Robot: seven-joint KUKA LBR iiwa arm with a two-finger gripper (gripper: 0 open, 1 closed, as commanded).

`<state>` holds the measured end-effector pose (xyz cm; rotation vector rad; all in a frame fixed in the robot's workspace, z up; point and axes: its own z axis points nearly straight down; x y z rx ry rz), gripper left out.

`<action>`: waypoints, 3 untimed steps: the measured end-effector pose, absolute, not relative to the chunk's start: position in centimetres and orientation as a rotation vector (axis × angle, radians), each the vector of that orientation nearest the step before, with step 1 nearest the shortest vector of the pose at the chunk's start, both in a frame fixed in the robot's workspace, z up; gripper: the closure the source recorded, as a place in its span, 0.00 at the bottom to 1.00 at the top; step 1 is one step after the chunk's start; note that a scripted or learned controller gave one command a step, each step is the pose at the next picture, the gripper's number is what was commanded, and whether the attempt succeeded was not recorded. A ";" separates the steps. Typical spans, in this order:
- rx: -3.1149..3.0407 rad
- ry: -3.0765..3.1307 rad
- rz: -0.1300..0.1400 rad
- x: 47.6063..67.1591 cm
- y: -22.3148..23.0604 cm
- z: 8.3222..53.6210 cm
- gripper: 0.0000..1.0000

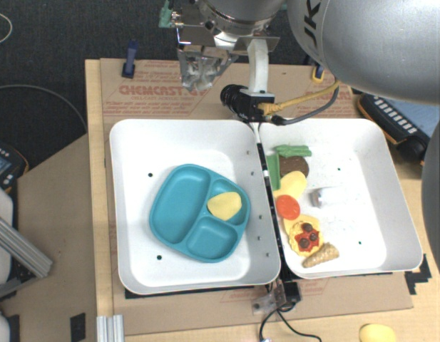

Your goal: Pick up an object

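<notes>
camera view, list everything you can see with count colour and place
bins: 2, white, side by side on the bench
divided plate: 1, teal, in the left bin
yellow piece: 1, pale yellow, in the plate's upper right compartment
green piece: 1, green, top of the row along the right bin's left wall
brown piece: 1, dark brown, just below the green one
second yellow piece: 1, yellow, below the brown one
red disc: 1, red-orange, below that
pizza slice: 1, yellow with red spots, below the disc
tan piece: 1, tan, near the right bin's front edge
grey piece: 1, grey, middle of the right bin
board: 1, brown, under the bins
gripper: 1, metal, above the board behind the left bin
</notes>
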<state>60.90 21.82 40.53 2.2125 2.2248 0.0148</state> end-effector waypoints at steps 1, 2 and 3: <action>2.212 2.216 0.027 66.2 22.4 54.4 1.00; 2.224 2.230 -0.021 59.5 22.5 42.3 1.00; 2.215 2.216 0.022 65.3 22.4 54.2 1.00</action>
